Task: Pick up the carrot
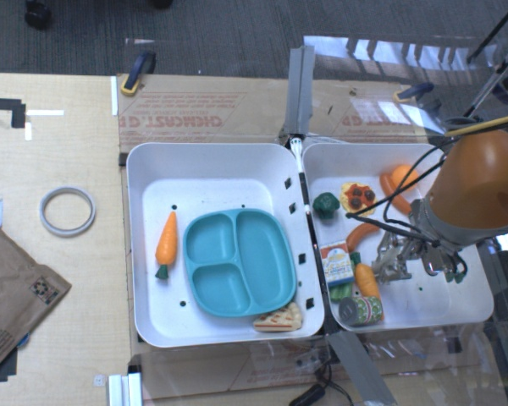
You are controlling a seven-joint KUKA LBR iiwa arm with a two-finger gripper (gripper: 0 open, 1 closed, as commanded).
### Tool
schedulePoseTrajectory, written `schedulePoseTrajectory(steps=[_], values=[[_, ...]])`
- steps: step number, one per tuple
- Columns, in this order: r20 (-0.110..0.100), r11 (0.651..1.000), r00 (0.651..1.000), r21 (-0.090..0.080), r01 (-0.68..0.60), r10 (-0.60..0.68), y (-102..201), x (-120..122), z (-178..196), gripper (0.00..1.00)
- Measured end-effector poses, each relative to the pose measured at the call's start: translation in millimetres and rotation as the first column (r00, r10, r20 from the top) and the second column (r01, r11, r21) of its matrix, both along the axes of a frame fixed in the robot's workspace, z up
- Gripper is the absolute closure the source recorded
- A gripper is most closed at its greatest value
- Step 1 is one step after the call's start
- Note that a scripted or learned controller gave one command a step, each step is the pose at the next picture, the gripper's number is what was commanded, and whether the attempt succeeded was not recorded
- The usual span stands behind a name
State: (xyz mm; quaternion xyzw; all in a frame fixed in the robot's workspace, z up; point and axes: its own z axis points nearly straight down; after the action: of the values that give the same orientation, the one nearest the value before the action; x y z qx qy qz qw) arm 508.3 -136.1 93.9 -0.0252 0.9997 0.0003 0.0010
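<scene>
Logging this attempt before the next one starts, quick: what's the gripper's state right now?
Gripper: over the right bin near a carrot; open or closed cannot be told.

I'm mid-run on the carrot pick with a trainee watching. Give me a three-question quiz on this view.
1. True or false: the carrot in the left bin lies inside the teal tray.
2. The gripper hangs over which bin: A) left B) right C) neither?
3. Fill in: the slice of toast lies against the tray's ____ edge, as seen in the view.

Key
1. False: it lies on the bin floor left of the tray, green end pointing to the lower side.
2. B: over the right bin, near a smaller carrot-like piece and a can.
3. Lower.
</scene>
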Motion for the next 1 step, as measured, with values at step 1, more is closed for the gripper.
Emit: schedulePoseTrajectory(steps=[1], values=[[0.002, 0.999, 0.999, -0.001, -0.041, 0.041, -6.1, -9.8, 23.4, 1.00]])
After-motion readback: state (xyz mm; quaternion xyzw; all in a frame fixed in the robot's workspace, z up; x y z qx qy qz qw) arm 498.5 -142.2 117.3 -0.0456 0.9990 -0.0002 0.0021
